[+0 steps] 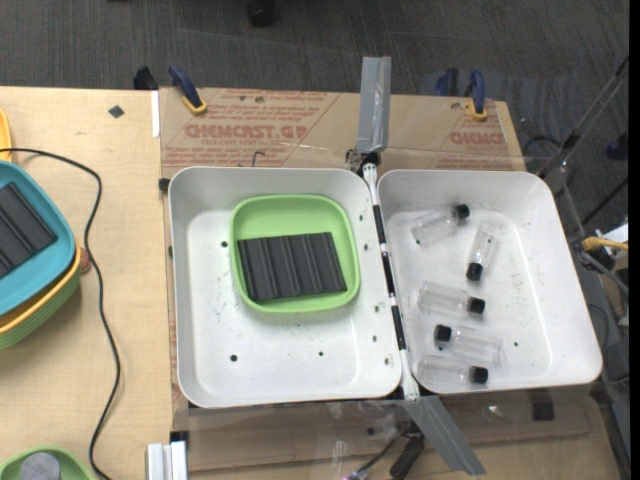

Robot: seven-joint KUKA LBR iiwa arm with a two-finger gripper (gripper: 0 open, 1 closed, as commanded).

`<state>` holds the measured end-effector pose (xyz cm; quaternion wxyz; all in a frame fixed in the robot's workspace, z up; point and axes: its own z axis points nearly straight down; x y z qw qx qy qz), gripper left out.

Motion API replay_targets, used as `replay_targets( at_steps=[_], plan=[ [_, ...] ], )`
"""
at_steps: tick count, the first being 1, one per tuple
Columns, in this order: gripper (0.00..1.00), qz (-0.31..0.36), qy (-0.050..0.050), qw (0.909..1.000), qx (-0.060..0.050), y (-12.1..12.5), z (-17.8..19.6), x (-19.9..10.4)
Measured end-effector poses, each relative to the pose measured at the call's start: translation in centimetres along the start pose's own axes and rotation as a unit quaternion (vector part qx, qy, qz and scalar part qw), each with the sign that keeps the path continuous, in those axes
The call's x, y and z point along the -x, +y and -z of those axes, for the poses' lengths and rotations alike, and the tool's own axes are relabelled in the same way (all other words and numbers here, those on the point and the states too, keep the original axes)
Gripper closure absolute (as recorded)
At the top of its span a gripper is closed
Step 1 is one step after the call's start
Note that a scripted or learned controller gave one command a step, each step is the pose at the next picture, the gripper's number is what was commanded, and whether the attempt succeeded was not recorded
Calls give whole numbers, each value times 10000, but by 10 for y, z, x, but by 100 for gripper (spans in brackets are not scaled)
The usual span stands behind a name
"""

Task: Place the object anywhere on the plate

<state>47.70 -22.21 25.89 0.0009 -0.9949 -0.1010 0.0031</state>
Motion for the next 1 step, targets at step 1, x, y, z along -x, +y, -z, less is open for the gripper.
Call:
replay_targets(
  at_steps=[1],
  plan=[
    [0, 9, 0, 10000, 9, 4, 146, -21]
  ],
)
